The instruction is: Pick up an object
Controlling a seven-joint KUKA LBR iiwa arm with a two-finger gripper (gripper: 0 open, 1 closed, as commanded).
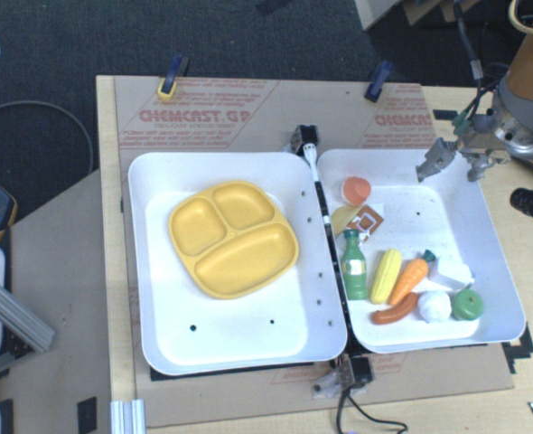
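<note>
Dark carpet surrounds your desk, where two white bins sit side by side. From the overhead camera, the hand hovers over the right bin's far corner, prongs apart, gripping nothing. Pickable toys cluster along the near side: carrot, corn, green bottle. A yellow tray fills the left bin.

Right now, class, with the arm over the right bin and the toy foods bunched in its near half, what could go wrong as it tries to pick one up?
1. The corn cob, carrot and green bottle lie close together, so the end effector may nudge neighbours or pinch two at once.
2. The green apple and the white ball sit near the right bin's rim; the fingers could strike it.
3. Round items may roll away.
</note>
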